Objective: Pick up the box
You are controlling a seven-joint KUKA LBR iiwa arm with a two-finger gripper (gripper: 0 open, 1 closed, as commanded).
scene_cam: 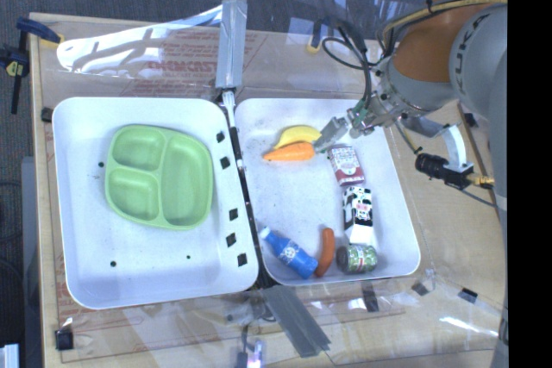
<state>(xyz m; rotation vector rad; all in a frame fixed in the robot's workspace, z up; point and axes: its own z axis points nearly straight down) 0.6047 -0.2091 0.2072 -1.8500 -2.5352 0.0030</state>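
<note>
Box point(345, 165) lies in right bin point(390, 152) — carrot point(290, 152), banana point(297, 134) nearby; tool point(332, 134) state unclear.

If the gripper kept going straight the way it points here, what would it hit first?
Probably the carrot. The gripper points left and down, its tip right beside the carrot's end, with the banana just behind. Its height above them is unclear.

Bench point(129, 56) — two white bins point(78, 271) side by side.

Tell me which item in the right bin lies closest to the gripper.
The red box, just below the gripper; the carrot lies slightly farther left.
</note>
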